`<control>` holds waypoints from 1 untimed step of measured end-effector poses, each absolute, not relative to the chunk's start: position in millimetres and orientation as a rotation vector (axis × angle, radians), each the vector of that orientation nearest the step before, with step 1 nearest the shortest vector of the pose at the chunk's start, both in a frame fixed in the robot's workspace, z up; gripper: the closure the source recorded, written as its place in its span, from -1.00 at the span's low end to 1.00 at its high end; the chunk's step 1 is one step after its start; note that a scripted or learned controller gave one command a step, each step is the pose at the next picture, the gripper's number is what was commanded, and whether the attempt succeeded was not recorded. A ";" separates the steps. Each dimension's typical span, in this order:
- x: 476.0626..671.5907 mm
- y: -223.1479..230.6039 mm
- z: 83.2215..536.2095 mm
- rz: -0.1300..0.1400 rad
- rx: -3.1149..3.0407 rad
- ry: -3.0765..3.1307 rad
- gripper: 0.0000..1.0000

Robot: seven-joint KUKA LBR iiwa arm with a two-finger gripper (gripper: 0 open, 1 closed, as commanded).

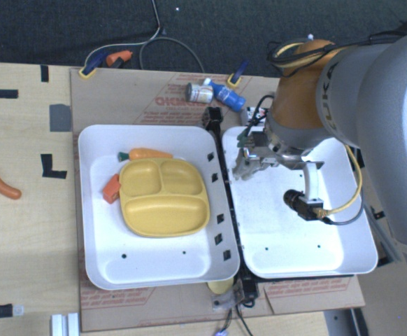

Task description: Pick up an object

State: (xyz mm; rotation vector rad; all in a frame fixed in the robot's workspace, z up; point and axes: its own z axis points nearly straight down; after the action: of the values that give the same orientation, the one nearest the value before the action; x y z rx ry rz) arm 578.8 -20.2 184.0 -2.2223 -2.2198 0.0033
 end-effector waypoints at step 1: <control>567.4 23.1 183.9 0.002 -2.215 -2.225 1.00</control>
State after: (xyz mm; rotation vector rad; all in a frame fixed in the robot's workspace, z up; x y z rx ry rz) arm 567.4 23.1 183.9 -2.2153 -2.2249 0.0024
